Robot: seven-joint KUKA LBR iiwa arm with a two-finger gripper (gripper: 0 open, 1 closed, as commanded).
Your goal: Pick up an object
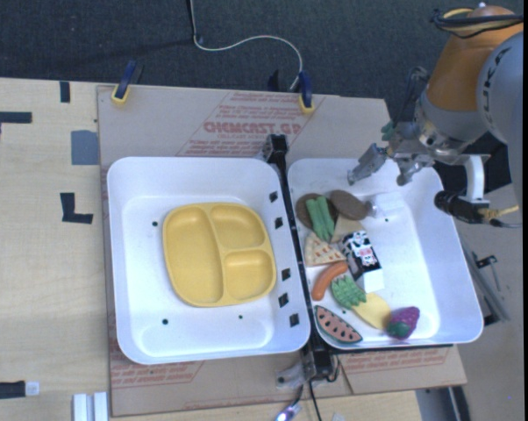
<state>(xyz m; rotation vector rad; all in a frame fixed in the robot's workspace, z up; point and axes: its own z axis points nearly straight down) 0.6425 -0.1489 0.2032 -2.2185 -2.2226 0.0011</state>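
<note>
Toy food pile (347, 266) crowds the right bin's (439, 261) left side; the gripper (388, 167), fingers spread and holding nothing, hovers over that bin's far edge, likely lining up a descent.

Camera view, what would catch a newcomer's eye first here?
Probably the yellow divided plate, alone in the left bin. Next, the heap of toy food crowding the right bin. The gripper hangs open above that bin's far edge, holding nothing.
</note>
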